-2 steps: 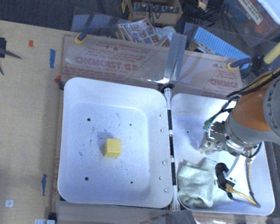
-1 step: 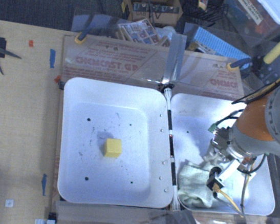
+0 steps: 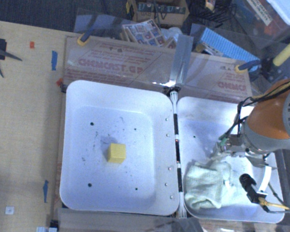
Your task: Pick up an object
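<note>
Yellow block [image 3: 117, 153]: on the left bin's [image 3: 82, 104] floor, well to the left of the hand, apart from it.
Hand [image 3: 224, 151]: low in the right bin [image 3: 198, 120], above a crumpled pale cloth [image 3: 208, 183] (whether released or clenched, I cannot tell).
Arm [image 3: 273, 120]: enters from the right.

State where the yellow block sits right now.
In the camera view, the yellow block lies alone near the middle of the left bin, apart from the cloth in the right bin.
</note>
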Robot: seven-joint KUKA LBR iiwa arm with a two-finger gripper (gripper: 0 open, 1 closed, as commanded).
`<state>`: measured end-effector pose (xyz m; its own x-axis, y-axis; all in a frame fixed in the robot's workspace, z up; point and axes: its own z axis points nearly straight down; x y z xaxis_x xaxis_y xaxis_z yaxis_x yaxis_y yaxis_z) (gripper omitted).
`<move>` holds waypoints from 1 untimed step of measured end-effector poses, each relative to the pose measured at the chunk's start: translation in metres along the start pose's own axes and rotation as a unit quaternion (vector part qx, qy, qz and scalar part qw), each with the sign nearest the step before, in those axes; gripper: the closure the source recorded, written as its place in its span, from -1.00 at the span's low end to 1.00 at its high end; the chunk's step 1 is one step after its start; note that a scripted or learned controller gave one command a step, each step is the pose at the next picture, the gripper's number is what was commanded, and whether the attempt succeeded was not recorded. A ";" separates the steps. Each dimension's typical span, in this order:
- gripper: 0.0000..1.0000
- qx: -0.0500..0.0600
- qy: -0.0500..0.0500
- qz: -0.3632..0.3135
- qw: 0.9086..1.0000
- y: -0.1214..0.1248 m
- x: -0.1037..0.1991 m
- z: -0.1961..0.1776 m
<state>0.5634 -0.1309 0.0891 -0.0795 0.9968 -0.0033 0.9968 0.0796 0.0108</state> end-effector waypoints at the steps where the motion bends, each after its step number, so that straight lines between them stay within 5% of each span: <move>1: 1.00 0.006 -0.001 0.316 0.949 -0.019 0.049 -0.096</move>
<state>0.5391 -0.0834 0.1844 0.5339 0.8456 -0.0010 0.8456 -0.5339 -0.0006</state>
